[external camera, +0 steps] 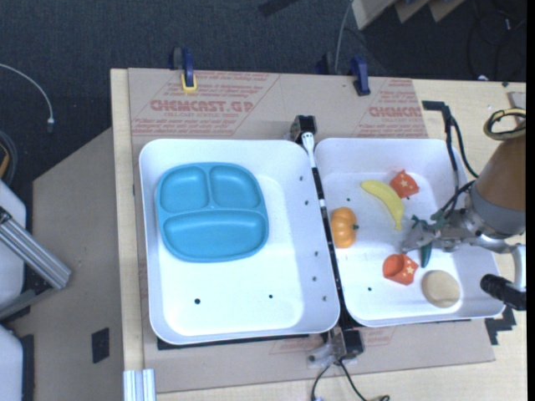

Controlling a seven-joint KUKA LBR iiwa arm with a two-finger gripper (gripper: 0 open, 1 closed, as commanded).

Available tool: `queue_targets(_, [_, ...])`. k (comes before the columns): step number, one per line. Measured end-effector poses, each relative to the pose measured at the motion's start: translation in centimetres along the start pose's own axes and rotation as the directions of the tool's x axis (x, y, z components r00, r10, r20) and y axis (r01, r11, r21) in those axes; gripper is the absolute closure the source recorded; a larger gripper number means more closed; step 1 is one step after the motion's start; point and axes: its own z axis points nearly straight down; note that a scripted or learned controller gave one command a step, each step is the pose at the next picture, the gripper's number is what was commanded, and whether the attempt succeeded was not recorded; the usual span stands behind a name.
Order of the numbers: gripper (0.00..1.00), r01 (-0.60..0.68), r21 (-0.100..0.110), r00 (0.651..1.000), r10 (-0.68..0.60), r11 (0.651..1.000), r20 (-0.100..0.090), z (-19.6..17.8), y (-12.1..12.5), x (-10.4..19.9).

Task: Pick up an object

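Banana (384, 201), yellow, curved, lying flat

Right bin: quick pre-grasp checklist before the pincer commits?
1. Pincer over the right bin: ok, it sits among the items.
2. Finger state: cannot tell, too small and blurred.
3. Anything held: cannot tell; nothing visibly between the fingers.
4. Nearest targets: ok, red piece just below-left, banana just above-left, beige round below.
5. Clutter around the target: not ok, those three crowd the pincer; orange and the upper red piece lie farther off.
6. Left bin: ok, blue tray lies well away from the arm.
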Motion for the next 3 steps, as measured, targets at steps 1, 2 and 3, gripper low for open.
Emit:
queue_targets(1, [1.0,0.0,-0.002,1.0,0.0,1.0,0.002,-1.1,0.0,0.0])
queue_targets(2, [1.0,-0.001,-0.006,1.0,0.001,1.0,0.004,-5.5,-0.2,-0.7])
queue_targets(3, [1.0,0.001,-0.005,1.0,-0.001,1.0,0.003,-10.7,0.8,-0.5])
